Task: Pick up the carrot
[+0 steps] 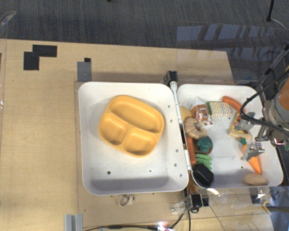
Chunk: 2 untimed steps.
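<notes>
The carrot [255, 165] lies in the right bin [231, 177], just below the tool [253, 150], touching its tip or nearly so. Whether the tool is open or closed cannot be told. Far to its left, a yellow divided tray [131, 125] fills the left bin [91, 177].

The grey arm [285, 110] reaches in from three o'clock, its gripper [253, 150] lowered at about four o'clock, fingers pointing toward nine o'clock.
</notes>
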Motion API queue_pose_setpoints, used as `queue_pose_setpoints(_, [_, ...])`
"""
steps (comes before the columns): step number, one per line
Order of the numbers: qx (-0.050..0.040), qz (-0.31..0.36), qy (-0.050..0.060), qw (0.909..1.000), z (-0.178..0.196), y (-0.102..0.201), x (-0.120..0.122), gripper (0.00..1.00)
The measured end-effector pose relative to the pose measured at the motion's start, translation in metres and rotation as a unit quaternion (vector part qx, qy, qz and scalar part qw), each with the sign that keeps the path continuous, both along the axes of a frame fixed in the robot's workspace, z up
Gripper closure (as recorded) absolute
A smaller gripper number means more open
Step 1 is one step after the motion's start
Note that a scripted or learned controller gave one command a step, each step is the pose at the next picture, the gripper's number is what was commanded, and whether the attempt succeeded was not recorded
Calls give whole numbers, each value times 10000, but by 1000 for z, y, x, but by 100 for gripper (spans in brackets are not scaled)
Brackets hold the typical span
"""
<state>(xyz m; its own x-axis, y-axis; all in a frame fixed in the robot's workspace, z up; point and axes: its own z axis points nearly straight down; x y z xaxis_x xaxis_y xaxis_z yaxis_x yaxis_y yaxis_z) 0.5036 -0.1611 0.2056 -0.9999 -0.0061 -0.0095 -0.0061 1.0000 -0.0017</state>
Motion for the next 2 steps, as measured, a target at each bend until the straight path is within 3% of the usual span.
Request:
queue_pose_setpoints(1, [-28, -42, -71, 10000, -114, -41, 28, 0])
queue_pose_setpoints(2, [-32, 875, -50, 9962, -115, -45, -10, 0])
